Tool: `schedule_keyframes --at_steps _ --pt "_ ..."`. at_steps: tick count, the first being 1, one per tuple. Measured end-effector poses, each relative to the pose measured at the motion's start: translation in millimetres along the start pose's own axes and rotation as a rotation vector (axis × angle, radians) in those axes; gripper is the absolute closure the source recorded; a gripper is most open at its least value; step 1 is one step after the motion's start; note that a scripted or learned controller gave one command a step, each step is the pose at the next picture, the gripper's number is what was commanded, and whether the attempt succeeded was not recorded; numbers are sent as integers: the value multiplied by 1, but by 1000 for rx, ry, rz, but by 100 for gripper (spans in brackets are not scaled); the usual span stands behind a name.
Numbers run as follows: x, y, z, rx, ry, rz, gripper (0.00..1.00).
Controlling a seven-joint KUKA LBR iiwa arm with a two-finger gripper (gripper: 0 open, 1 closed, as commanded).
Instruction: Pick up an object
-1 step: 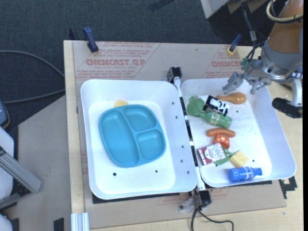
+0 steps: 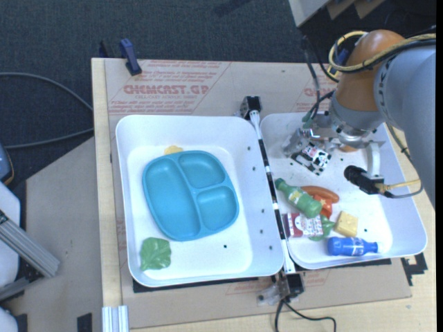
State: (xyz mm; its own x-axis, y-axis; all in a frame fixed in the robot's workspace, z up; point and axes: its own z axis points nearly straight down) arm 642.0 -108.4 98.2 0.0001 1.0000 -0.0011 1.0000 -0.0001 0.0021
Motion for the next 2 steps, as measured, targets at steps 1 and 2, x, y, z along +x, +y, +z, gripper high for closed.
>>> schedule_keyframes --at_steps 1,2 --pt "1 0 -9 0 1 0 100" --pt "69 25 -87 0 2 -2 100"
